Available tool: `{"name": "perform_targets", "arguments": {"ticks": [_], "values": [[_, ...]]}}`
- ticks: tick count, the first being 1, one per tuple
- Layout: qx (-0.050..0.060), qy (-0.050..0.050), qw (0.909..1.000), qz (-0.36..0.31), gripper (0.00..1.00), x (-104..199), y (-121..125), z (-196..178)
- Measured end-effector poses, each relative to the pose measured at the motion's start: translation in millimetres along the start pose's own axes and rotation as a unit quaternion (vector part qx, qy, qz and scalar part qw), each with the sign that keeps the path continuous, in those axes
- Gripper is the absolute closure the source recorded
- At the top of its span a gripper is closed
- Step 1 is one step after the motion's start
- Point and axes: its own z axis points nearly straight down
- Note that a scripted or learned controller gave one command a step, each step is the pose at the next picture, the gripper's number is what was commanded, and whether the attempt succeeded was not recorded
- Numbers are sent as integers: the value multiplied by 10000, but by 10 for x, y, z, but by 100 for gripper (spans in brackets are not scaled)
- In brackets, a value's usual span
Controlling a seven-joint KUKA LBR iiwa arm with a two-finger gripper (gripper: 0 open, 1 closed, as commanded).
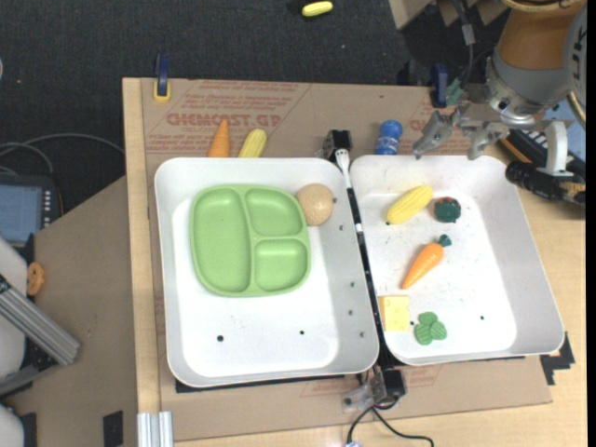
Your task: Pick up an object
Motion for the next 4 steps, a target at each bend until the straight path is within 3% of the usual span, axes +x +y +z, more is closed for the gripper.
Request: {"name": "perform_targets", "arguments": {"ticks": [1,2,3,4], "values": [[52,13,10000,10,0,7,-502,1692],[28,3,10000,24,0,-395,-795,1610],[-16,-8,10000,2,0,-532,-607,1609],[-15,-4,10000,-19,0,-89,-379,1609]]}}
